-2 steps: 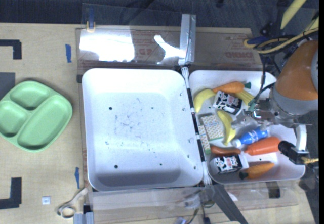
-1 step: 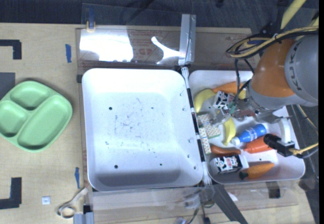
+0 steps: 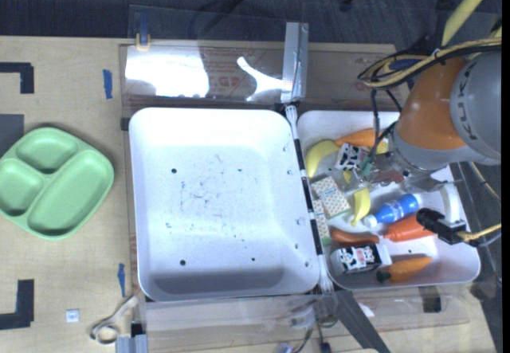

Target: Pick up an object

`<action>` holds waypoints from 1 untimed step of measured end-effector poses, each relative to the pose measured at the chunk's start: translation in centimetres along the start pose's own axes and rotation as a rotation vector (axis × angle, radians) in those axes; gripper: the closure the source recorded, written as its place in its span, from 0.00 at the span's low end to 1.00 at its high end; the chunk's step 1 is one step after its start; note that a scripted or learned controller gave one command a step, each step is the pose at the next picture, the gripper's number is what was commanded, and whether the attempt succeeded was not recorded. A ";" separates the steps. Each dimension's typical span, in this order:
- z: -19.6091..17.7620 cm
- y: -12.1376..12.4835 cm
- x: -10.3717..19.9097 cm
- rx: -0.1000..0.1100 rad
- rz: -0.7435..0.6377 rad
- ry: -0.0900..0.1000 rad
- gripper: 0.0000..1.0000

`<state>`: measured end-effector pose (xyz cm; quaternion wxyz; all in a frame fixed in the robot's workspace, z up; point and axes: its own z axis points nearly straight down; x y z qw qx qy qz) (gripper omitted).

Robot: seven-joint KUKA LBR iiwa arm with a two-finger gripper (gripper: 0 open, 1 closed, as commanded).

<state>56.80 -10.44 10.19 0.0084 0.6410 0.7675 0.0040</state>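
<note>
The right bin (image 3: 468,265) holds a heap of toy items. I see a yellow lemon-like piece (image 3: 320,156), an orange carrot (image 3: 360,137), a black-and-white patterned box (image 3: 348,157), a tan waffle square (image 3: 331,198), a small banana (image 3: 361,206), a blue bottle (image 3: 394,209), a second carrot (image 3: 406,266) and a small printed carton (image 3: 356,256). My gripper (image 3: 373,166) hangs over the upper middle of this bin, just right of the patterned box and above the bottle. The wrist and its orange band (image 3: 429,114) hide much of it.
The left bin (image 3: 159,132) lies beside the right one, with a shared wall (image 3: 307,184) between them. A green divided plate (image 3: 52,182) rests on the bench at far left. Cables (image 3: 398,64) loop behind the arm. A clear panel (image 3: 207,72) stands at the back.
</note>
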 end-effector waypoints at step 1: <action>-13.5 -0.1 4.4 0.013 -0.289 0.009 1.00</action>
